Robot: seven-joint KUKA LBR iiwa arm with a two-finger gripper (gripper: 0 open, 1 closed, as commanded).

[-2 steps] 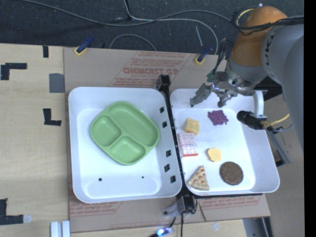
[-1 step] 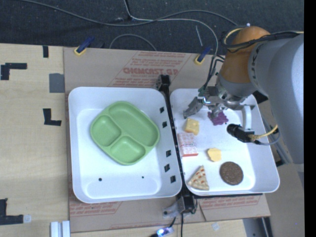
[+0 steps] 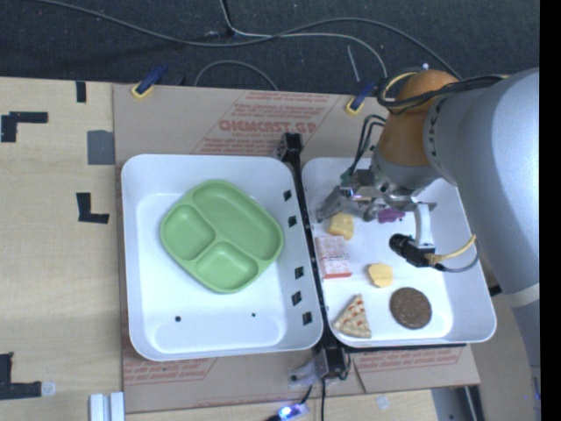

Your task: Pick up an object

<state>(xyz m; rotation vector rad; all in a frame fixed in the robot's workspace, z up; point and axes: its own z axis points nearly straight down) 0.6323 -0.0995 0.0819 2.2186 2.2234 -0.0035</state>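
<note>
Two shallow white bins; right bin (image 3: 469,310): gripper (image 3: 344,207) near far-left corner above pale yellow chunk (image 3: 341,226), grip state indiscernible.

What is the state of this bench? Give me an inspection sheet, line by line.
Surface: two white bins, left bin and right bin, on cardboard.
Job's things: right bin holds a yellow cube, a cheese chunk, a pizza slice, a brown cookie and a packet.
Clutter: green tray in the left bin.
Grippers: pincer low over the yellow cube.
Cables: black cable behind the bench.
Surroundings: dark floor.
</note>
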